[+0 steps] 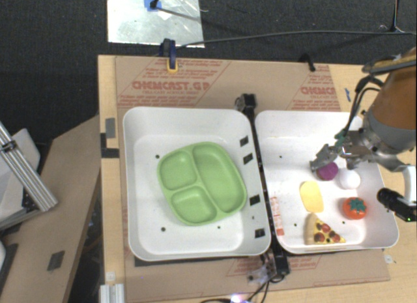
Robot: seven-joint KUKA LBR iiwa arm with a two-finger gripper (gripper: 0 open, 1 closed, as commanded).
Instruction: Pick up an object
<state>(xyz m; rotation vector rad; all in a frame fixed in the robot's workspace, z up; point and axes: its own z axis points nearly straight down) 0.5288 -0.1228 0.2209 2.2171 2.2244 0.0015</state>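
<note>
**End effector low over the right bin, beside a purple object**

The arm (391, 109) reached in from the right, and its end effector (331, 157) hung low over the right bin (287, 132), at the bin's upper right part. Whether it was released or clenched could not be told from this slant. A small purple object (328, 171) lay just below it, touching or nearly touching the tip; nothing could be seen gripped.

Just right of the purple object sat a small white round object (350, 180). Below these lay a yellow piece (311, 196), and beneath that a pizza slice toy (322, 232) near the bin's front wall. A red tomato-like toy (354, 208) with a green top rested toward the bin's right side, apart from the yellow piece.

The left bin (140, 132) held a green divided plate (201, 182) with three compartments, lying tilted in its middle. Both bins stood side by side on the worktop (215, 77), which was covered with printed brown board.
</note>
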